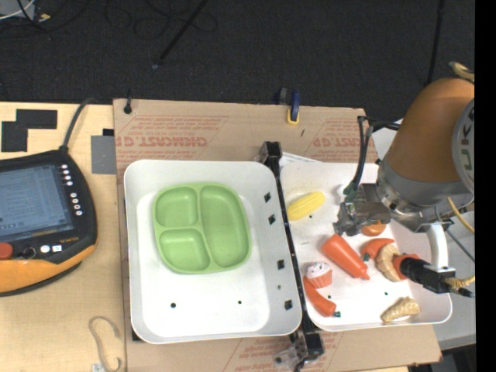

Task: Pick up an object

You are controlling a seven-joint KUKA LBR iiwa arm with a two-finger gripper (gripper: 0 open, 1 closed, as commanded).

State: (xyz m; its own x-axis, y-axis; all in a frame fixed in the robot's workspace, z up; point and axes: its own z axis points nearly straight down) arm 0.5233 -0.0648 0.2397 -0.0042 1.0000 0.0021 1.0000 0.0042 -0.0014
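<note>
The arm's jaws are down low in the right bin, right above the orange carrot, near a yellow corn cob. Honestly can't tell if they're open or closed. The left bin holds a green divided plate.

The cardboard sheet under the two bins carried red printing, seen upside down from the camera. One block sat above the left bin and seemed to read "CHEMCAST", with smaller lines beneath it too fine to read. A second red block near the sheet's right end was partly hidden. More red print at the sheet's front edge was unreadable. The handheld control pendant showed a lit screen whose text was too small to make out.
</note>
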